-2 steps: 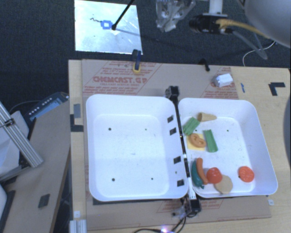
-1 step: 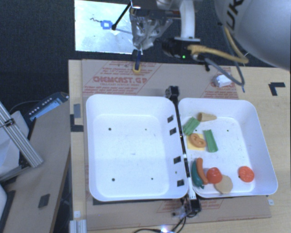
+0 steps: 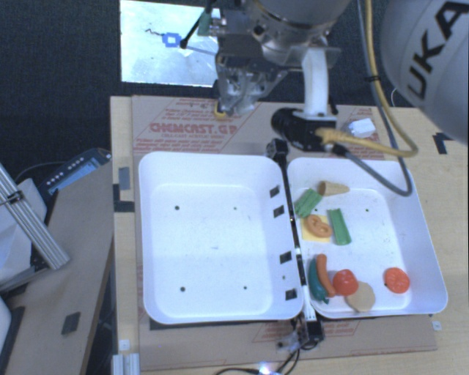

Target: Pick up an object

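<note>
Now end effector hangs over worktop behind left bin, w/ small yellow object pinched between its fingertips.

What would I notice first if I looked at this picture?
Probably the bright toy food in the right bin: two red tomatoes near its front edge, green pieces and a yellow slice nearer the middle. Next, the big grey arm reaching in at the top, its gripper over the cardboard behind the left bin.
</note>
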`<state>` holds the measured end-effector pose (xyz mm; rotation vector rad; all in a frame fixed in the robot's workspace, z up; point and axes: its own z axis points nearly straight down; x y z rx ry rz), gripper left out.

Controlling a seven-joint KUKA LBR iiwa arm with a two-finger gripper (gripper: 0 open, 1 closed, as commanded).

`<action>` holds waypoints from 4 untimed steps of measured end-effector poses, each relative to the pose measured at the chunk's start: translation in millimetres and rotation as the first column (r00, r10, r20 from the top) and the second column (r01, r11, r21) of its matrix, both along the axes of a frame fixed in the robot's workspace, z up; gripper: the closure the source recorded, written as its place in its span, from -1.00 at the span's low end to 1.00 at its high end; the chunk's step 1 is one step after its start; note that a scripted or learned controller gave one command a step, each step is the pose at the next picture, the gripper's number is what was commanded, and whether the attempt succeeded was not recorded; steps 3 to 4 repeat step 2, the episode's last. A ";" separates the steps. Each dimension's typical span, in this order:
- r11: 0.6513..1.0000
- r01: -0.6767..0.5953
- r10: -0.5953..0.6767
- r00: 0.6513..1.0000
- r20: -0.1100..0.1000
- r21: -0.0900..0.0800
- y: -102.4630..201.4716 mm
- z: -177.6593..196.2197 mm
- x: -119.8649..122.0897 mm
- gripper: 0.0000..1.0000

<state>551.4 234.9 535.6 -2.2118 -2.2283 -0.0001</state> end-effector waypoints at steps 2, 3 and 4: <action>1.000 0.015 -0.015 1.000 0.003 -0.003 -143.6 -0.1 78.1 1.00; 1.000 0.015 -0.015 1.000 0.003 -0.003 -143.6 -0.1 78.1 1.00; 1.000 0.015 -0.015 1.000 0.003 -0.003 -143.6 -0.1 78.1 1.00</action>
